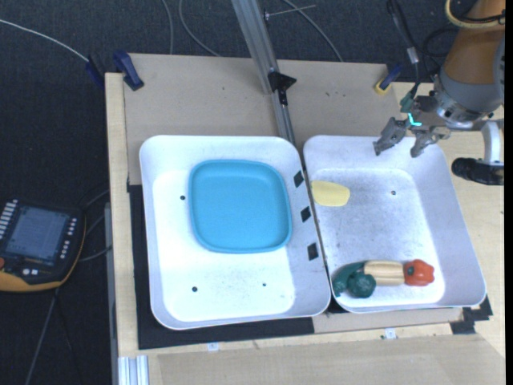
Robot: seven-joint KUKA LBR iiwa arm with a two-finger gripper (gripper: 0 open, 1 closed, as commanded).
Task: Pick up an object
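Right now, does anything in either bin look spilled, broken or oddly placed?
Nothing stands out. The blue plate lies flat in the left bin; the yellow piece and toy vegetables rest inside the right bin.

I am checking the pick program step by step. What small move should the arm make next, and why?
Probably move the gripper toward the yellow object and lower it. The gripper hovers open with nothing between its fingers at the far edge of the right bin, and that object lies alone, nearer than the cluster at the near edge.
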